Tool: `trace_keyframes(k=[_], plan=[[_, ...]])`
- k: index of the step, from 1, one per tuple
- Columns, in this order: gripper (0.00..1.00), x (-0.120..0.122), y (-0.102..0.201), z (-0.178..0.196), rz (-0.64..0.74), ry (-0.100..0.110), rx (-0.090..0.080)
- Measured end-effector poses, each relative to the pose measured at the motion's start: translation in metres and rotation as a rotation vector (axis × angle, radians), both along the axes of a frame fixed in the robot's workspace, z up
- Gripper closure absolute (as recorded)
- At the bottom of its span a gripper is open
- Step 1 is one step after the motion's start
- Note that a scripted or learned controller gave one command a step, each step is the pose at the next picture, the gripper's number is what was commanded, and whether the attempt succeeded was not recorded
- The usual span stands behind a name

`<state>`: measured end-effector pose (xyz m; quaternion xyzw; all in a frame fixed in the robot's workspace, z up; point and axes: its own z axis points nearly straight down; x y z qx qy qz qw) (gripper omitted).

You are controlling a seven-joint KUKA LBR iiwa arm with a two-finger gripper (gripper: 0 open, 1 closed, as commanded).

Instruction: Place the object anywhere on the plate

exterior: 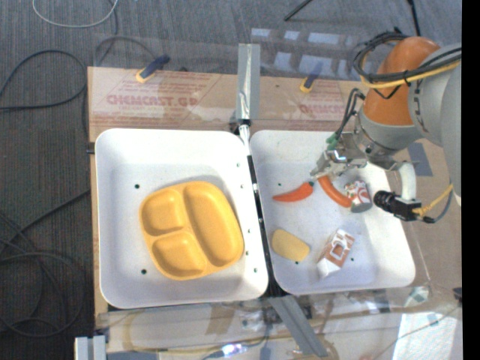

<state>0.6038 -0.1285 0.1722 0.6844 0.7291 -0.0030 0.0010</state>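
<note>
The gripper point(335, 163) hangs low over the upper part of the right bin point(390, 272), right above an orange carrot-shaped piece point(335, 191) that lies beside a red-and-white packet point(359, 195). Whether it is released or clenched I cannot tell from this slanted look down, and nothing can be seen held in it. The yellow plate point(192, 227), with its three compartments, sits in the left bin point(112, 171), well apart from the arm.

The main risk, as I judge it, is crowding. The carrot piece touches or nearly touches the packet, and a red pepper shape point(294, 193) lies just beside, so a close on one could catch or shove a neighbour (or pinch only an edge that slips loose on the lift). Whatever is lifted must also cross the raised rims where the bins meet; a low carry could knock it free there. A pale yellow lump point(289, 245) and a second packet point(336, 252) lie nearer the front, clear of the gripper.

The bins are smooth white plastic, likely slippery, on a bench point(150, 103) of printed board. Beyond it is grey carpet point(45, 58) strewn with loose cables point(75, 6).
</note>
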Motion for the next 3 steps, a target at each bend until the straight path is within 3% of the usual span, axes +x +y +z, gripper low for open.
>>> trace_keyframes(k=[1, 2, 3], plan=[[1.00, 0.013, 0.051, 0.011, 0.022, -0.001, 0.004], [1.00, 0.000, 0.143, 0.011, 0.200, 0.000, 0.005], [1.00, -0.045, 0.225, 0.010, 0.263, 0.002, 0.007]])
